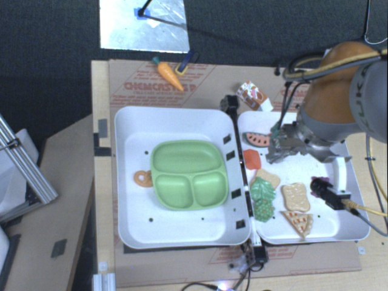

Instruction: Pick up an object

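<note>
Pincer (280, 152) low in right bin (354, 223), beside watermelon slice (257, 140), finger spread unclear, grip undeterminable

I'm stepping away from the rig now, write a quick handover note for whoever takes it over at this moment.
Gripper: low over the right bin, near its upper left; whether its fingers are open or shut cannot be told, and nothing is seen between them.
Right bin: watermelon slice, red piece, cracker, green leafy pieces, toast slice, waffle wedge.
Left bin: green divided plate, with a pretzel beside it.
Outside the bins: carrot, small packet.
Done: no pick confirmed.
Left: grasp one object and lift it.
</note>
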Robot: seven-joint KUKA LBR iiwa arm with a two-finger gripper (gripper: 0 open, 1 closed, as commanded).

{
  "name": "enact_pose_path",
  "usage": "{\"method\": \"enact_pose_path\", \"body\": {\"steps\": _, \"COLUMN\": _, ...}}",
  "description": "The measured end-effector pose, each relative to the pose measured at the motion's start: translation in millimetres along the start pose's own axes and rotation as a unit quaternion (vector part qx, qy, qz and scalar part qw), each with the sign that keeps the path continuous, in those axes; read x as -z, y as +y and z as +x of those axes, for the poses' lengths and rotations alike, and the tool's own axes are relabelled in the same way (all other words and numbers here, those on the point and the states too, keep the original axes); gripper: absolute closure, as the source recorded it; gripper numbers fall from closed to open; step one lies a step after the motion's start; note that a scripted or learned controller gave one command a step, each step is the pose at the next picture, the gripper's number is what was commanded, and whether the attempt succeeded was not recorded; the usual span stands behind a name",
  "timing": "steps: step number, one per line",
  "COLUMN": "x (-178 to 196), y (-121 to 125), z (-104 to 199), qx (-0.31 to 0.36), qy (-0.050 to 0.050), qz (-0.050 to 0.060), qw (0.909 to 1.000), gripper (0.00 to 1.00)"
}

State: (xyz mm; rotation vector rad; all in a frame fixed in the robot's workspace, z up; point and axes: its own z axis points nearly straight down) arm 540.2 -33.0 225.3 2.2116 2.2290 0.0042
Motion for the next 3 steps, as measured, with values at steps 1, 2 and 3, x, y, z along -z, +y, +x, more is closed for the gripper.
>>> {"method": "enact_pose_path", "body": {"steps": 1, "x": -10.4, "y": 0.7, "z": 4.8, "qx": -0.001, "qy": 0.000, "qz": 0.001, "qw": 1.0000, "gripper": 1.00}}
{"method": "enact_pose_path", "body": {"steps": 2, "x": -3.0, "y": 9.4, "z": -2.5, "qx": -0.002, "qy": -0.001, "qz": 0.000, "qw": 1.0000, "gripper": 1.00}}
{"method": "enact_pose_path", "body": {"steps": 3, "x": -8.1, "y": 11.8, "z": 8.4, "qx": -0.001, "qy": 0.000, "qz": 0.001, "qw": 1.0000, "gripper": 1.00}}
